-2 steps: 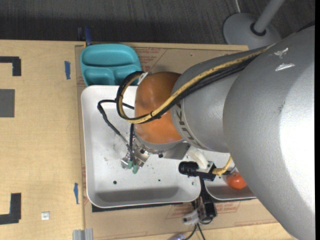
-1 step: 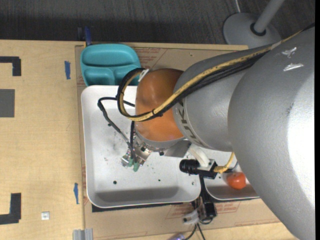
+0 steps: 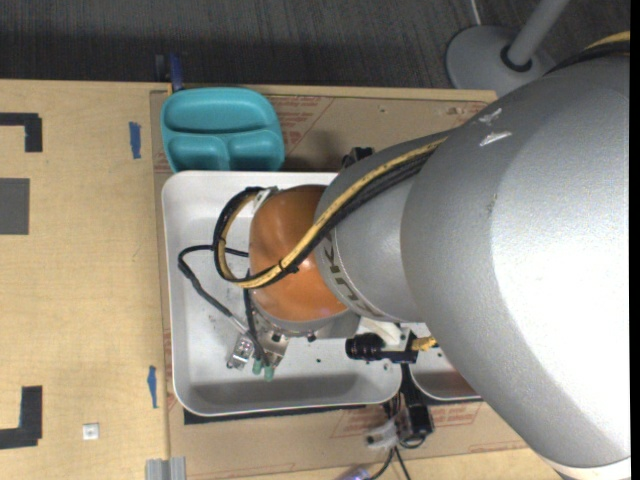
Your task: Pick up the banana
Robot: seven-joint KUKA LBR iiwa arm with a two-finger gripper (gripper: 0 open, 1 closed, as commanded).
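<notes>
Arm [image 3: 480,258] reaching over the left bin [image 3: 190,268], gripper [image 3: 255,356] low near the bin's front wall, finger state unclear; banana hidden or unidentifiable; teal tray [image 3: 222,126] behind bin.

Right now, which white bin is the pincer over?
The pincer hangs over the larger-showing white bin beside the teal tray; the other bin lies mostly under the arm.

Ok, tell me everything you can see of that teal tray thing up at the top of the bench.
The teal tray looks like moulded plastic with rounded corners and smooth walls. It has one wide compartment at the far side and two smaller ones nearer the white bin. It lies flat on the bench, its near edge meeting the bin's far rim. Nothing shows inside it.
</notes>
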